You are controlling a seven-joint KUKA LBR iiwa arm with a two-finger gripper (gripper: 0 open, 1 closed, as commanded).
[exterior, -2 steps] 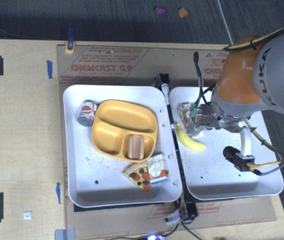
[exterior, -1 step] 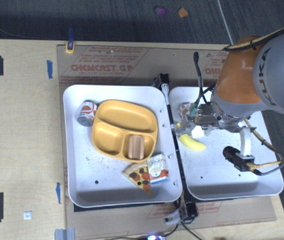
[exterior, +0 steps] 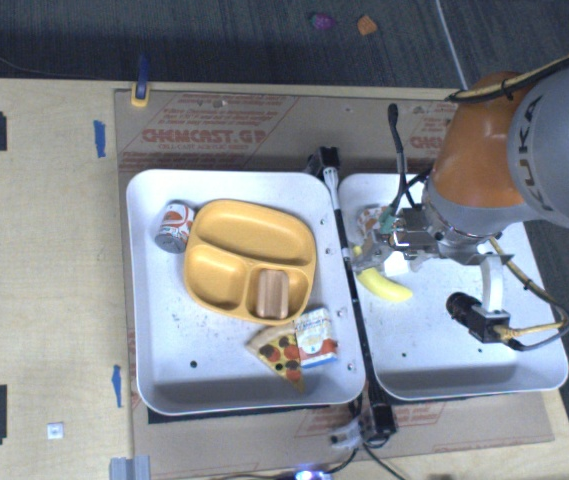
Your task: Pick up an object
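Banana (exterior: 385,287) lies at the right bin's (exterior: 464,368) left edge, the pincer (exterior: 389,240) just above it; whether it's apart or together, I cannot tell.

The grey arm (exterior: 549,138) runs off the right edge of the frame, its base cut from view. Its orange band and wrist cover the upper part of the right bin (exterior: 434,368), hiding the claw (exterior: 389,238) enough that the state of its fingers cannot be told. A small pale item (exterior: 369,223) at center right is partly masked by the claw and too cluttered to identify. In the left bin (exterior: 154,368), a can (exterior: 172,226) lies half tucked behind the yellow tray (exterior: 249,258). Two tiny specks (exterior: 344,23) at top center stay unidentifiable. The desk (exterior: 44,268) is cropped at left and bottom.
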